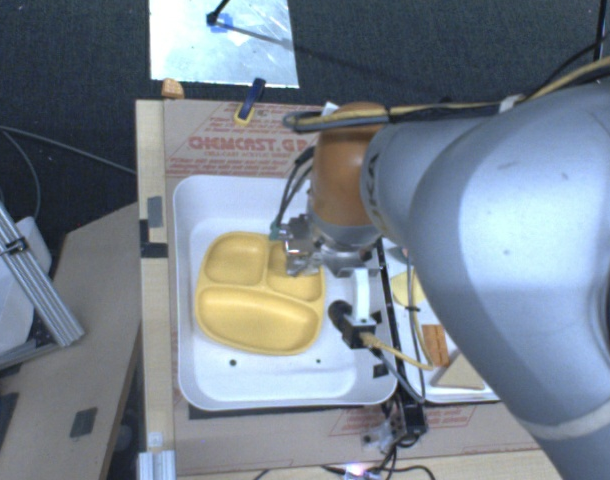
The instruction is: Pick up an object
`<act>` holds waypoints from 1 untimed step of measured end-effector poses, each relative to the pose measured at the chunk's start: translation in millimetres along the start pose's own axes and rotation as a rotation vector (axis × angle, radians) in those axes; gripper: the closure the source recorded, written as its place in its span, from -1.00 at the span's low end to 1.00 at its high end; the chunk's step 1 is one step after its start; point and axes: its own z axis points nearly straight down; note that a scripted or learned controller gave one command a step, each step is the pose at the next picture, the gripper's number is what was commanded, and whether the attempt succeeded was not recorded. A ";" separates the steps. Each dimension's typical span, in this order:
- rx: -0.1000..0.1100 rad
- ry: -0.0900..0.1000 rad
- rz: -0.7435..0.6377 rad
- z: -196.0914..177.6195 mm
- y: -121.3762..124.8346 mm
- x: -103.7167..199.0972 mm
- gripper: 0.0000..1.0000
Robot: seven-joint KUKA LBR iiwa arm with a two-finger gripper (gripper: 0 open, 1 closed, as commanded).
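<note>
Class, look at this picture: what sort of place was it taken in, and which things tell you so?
Most likely a robotics lab or test bench. A large grey robot arm with an orange band reaches over a shallow white plastic bin holding a yellow divided plastic tray, and loose black cables trail across the dark floor.

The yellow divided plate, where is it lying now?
The yellow divided plate lies in the left white bin, toward its left side, with the gripper over its upper right compartment.

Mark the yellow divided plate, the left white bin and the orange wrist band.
yellow divided plate [260, 313], camera view, on its large front compartment.
left white bin [275, 383], camera view, on its bare floor near the front wall.
orange wrist band [337, 178], camera view, on its side.
</note>
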 end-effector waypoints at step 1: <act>-0.012 -0.003 0.006 -120.4 31.7 -44.7 1.00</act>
